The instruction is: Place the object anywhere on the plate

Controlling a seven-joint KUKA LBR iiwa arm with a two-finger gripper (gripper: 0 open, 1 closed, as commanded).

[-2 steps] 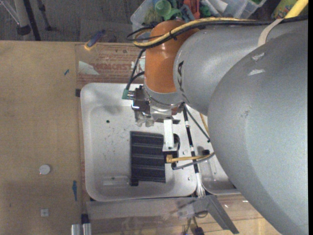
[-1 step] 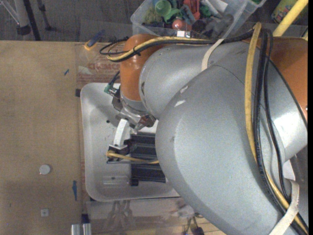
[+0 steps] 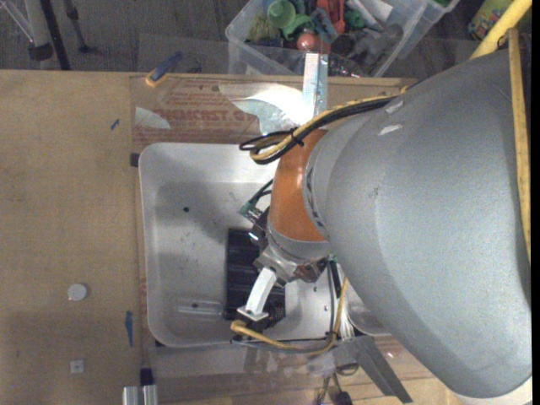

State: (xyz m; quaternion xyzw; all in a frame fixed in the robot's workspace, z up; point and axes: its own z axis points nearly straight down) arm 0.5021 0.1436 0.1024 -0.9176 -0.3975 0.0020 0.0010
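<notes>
Hovering at 4 o'clock in the white bin (image 3: 181,251), gripper (image 3: 291,270) grip state cannot be told; arm (image 3: 422,226) masks it. Object hidden too. Handling unknown: assume light, grab mid-body.

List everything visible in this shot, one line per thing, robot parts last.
white bin: one, white, mid-bench, under the arm
cardboard sheet: one, brown with red print, beneath the bin's far edge
clear tub: one, see-through, holding coloured toys, top of view beyond the bench
blue item: one, blue with a yellow end, at the bench's far edge
grey disc: one, grey, on the bench left of the bin
arm: one, grey, reaching from the right over the bin
orange band: one, orange, above the wrist
</notes>
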